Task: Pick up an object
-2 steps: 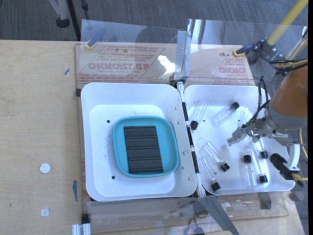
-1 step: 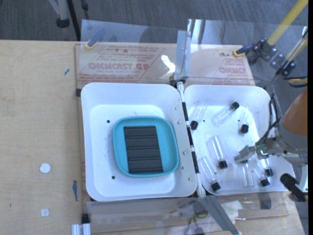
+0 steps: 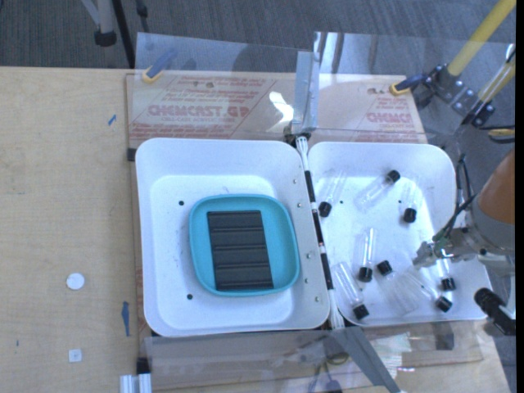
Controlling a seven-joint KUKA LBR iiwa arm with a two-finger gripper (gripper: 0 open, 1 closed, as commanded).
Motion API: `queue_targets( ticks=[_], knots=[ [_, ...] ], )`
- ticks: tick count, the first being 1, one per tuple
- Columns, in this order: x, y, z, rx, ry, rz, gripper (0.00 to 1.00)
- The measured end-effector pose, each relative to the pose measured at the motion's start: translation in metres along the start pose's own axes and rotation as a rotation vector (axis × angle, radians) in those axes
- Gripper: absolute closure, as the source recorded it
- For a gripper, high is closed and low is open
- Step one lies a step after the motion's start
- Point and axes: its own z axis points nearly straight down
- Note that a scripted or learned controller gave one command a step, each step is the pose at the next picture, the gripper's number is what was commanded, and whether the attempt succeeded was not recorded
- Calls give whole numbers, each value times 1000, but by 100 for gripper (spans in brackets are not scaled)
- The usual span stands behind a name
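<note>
Several clear plastic vials with black caps lie scattered in the right bin [image 3: 434, 164]. One vial [image 3: 378, 190] lies near the back, another [image 3: 366, 252] near the middle, and a third [image 3: 347, 288] at the front left. More clear vials [image 3: 408, 290] lie at the front right with black caps [image 3: 446, 285] beside them. My gripper [image 3: 434, 253] reaches in from the right edge and sits low over the right side of this bin, just above those front-right vials. Nothing is visibly held in it.
The left bin [image 3: 164, 170] holds a teal tray [image 3: 198, 244] with a black ribbed insert [image 3: 238, 250]. A metal divider post [image 3: 304, 97] stands behind the bins. The arm's orange band [image 3: 501, 193] is at the far right, with cables nearby.
</note>
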Motion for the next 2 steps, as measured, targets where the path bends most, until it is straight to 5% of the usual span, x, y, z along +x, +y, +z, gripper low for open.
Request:
queue_targets(
  ticks=[1,2],
  knots=[
    [-29,-10,-10,3,-18,-8,100],
    [38,-3,-29,8,-16,114,100]
  ],
)
